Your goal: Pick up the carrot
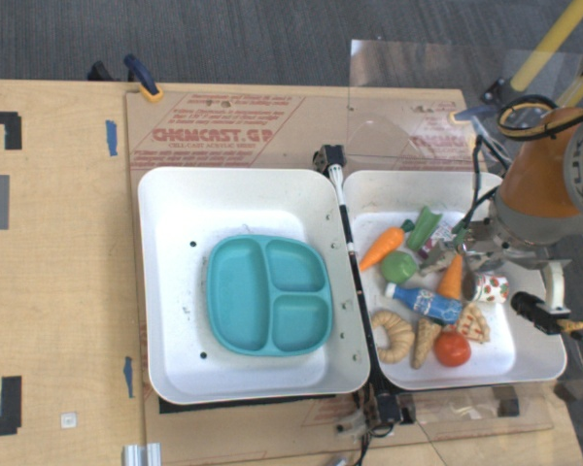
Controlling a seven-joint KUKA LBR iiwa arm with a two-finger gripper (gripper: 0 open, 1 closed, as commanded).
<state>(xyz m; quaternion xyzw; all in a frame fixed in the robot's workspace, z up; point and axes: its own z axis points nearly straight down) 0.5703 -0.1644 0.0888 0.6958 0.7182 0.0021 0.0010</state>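
Note:
Two orange carrot-like pieces lie in the right bin [539, 357]. One carrot [381, 248] rests tilted near the bin's left wall, beside a green round piece [399, 265]. A second orange piece [452, 278] stands directly under my gripper [463, 256], its top end meeting the gripper's tip. The arm comes in from the right, its orange band [542, 178] above the grey wrist. The gripper's head hides where it meets the orange piece.
Around the gripper lie a green bottle [425, 226], a blue tube [428, 305], a croissant [393, 334], a tomato [453, 349], a pizza slice [474, 324] and a white-and-red piece [492, 287]. The left bin [165, 260] holds a teal divided plate [269, 294].

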